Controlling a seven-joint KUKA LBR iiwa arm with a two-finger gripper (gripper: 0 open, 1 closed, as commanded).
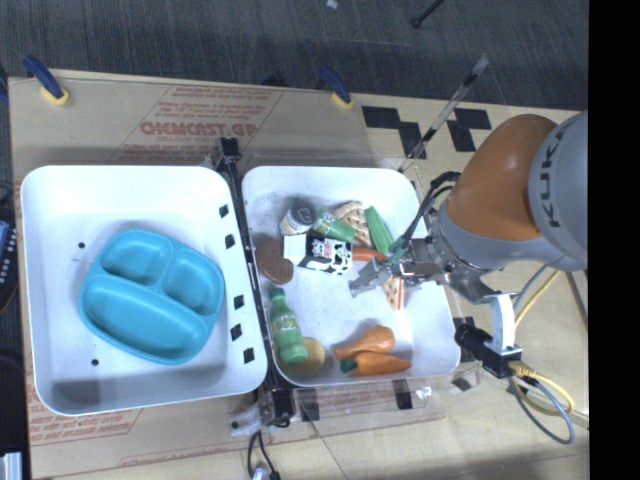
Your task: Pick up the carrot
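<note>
My gripper (372,276) hung over the right bin (330,180), fingers spread apart and holding nothing. The carrot (380,364) lay at that bin's near edge, well below my gripper, touching an orange drumstick-shaped toy (366,342). A green bottle (288,328) lay near the bin's left wall. A blue divided tray (150,294) sat in the left bin (60,268).

— Where is the carrot (381,364) seen?
— It is laid flat near the front edge of the right bin (437,320).
— How is it coloured?
— Orange, with a green end pointed left.
</note>
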